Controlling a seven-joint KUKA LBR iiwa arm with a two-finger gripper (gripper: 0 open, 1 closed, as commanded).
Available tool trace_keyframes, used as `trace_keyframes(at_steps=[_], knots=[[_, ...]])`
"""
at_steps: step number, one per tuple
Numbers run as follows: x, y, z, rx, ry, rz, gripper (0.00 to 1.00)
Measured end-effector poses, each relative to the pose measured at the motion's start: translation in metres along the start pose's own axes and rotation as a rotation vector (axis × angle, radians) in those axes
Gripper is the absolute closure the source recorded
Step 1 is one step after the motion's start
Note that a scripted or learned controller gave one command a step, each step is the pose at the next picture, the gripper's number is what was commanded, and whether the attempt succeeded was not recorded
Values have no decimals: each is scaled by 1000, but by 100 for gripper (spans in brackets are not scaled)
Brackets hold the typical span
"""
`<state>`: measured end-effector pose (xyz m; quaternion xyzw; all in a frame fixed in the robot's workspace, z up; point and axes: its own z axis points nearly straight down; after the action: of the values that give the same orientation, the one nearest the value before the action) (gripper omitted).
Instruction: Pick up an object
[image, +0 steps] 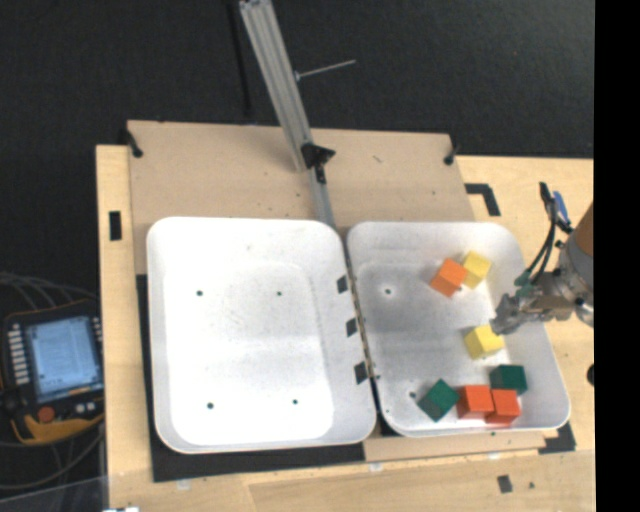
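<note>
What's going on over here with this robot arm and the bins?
A grey robot arm reaches in from the right, its gripper low over the right white bin, just above a small yellow block. Nothing is visibly held. Other orange, yellow and green blocks lie in that bin, with the left white bin alongside.

The end effector (510, 318) is seen just above a yellow cube (484, 341) in the right bin (400, 260).

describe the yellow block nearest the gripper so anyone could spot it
Look in the right bin, along its right side at mid-height. The yellow block lies there alone just beside the gripper; the other yellow block touches an orange one higher up.
</note>
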<state>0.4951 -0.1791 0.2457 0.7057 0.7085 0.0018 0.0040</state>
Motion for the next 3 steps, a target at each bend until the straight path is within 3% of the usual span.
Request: trace_keyframes(at_steps=[1,3], knots=[[42,14,-1,5,3,-3,100],[126,71,0,6,4,-3,100]])
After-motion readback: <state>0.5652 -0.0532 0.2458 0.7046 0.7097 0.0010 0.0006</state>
